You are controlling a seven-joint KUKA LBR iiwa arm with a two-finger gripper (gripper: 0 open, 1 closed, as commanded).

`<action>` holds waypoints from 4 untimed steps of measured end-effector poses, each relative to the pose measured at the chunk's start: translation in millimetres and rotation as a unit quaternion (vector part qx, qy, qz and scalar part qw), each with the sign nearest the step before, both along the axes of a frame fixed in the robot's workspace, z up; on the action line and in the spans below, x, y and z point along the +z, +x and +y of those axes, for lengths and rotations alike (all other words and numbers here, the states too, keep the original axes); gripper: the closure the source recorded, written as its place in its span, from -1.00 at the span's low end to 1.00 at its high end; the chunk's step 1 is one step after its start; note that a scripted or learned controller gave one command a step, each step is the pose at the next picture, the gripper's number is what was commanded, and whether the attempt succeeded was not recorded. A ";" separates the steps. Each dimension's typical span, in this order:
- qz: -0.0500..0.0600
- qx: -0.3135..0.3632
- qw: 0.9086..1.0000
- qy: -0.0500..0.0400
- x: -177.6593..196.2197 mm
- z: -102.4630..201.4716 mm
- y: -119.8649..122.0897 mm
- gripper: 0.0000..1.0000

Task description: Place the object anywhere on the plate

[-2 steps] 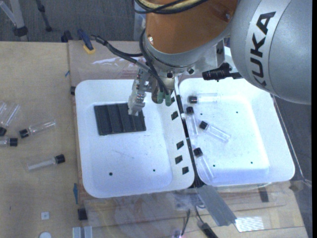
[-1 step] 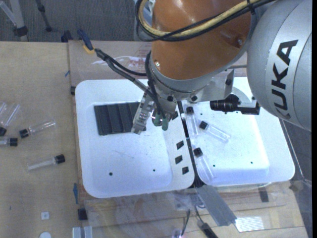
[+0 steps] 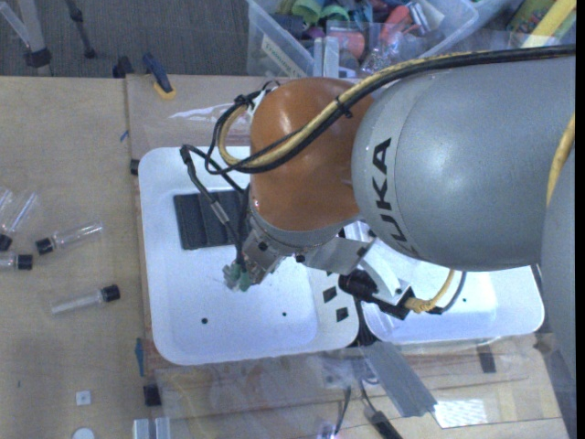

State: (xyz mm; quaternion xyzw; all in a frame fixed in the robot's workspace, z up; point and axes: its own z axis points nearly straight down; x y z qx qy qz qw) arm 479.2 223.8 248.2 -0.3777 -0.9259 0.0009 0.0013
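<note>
My gripper (image 3: 242,277) hangs low over the middle of the left white bin (image 3: 183,323), below the orange band (image 3: 297,154) of the arm. A small greenish bit shows at its tip, just above the bin floor; whether it is a held object or part of the gripper cannot be made out. A flat black rectangular piece (image 3: 201,219) lies on the bin floor up and to the left of the gripper, partly hidden by the arm. The bulky grey arm covers most of the right bin (image 3: 498,314).
Clear tubs of colourful toys (image 3: 366,12) stand behind the bins. Several clear vials with black caps (image 3: 82,297) lie on the wooden bench to the left. A blue clamp (image 3: 160,76) sits at the back left. Black cables (image 3: 215,167) loop beside the wrist.
</note>
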 end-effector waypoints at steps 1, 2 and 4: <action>-0.002 -0.233 0.973 0.000 -25.6 -25.6 63.7 1.00; -0.002 -0.435 0.901 -0.001 45.3 -10.7 101.8 1.00; 0.000 -0.700 0.714 -0.003 54.6 1.1 70.4 1.00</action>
